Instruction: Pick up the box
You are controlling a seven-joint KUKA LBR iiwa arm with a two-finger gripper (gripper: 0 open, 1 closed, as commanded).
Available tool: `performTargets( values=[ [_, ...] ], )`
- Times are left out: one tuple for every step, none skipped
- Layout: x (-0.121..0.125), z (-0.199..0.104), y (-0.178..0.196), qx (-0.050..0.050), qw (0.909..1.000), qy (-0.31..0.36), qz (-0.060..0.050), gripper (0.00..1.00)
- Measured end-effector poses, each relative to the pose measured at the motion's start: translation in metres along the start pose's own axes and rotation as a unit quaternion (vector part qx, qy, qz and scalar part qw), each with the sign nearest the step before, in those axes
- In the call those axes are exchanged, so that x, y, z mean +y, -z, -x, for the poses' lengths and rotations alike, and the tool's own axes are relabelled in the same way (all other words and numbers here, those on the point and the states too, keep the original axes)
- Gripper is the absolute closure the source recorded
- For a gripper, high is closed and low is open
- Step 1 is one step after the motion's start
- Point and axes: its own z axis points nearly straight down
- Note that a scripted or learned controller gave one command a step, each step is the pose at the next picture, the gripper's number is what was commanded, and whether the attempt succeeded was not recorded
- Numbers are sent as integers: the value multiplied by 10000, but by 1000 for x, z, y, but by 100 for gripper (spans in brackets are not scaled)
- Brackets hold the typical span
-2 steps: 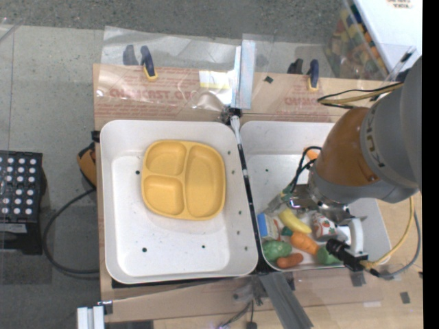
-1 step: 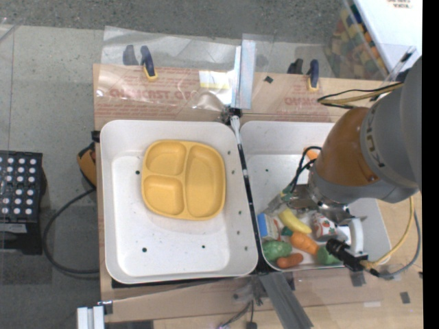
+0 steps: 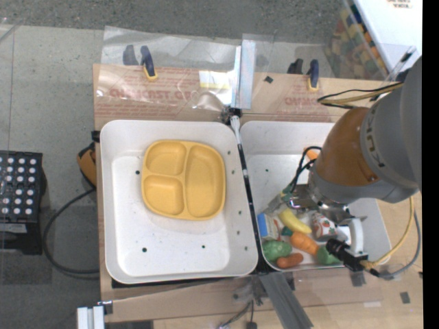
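Reaching low into the right bin [image 3: 274, 146], your pincer [image 3: 310, 214] hangs over the food pile; its state is unclear. The box [image 3: 263, 225] lies by the divider, half-buried.

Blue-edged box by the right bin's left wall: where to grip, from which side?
Probably from above, pinching the box across its narrow width near its far end: it lies long along the right bin wall, and toy food crowds its near end.

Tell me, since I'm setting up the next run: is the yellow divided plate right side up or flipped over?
Right side up. The yellow plate lies flat in the left bin, its three compartments facing upward with nothing visible in them.
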Motion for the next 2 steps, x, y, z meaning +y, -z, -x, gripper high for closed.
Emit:
performTargets(
  values=[
    [0,0,0,0,10000,0,0,0],
    [0,0,0,0,10000,0,0,0]
  ],
)
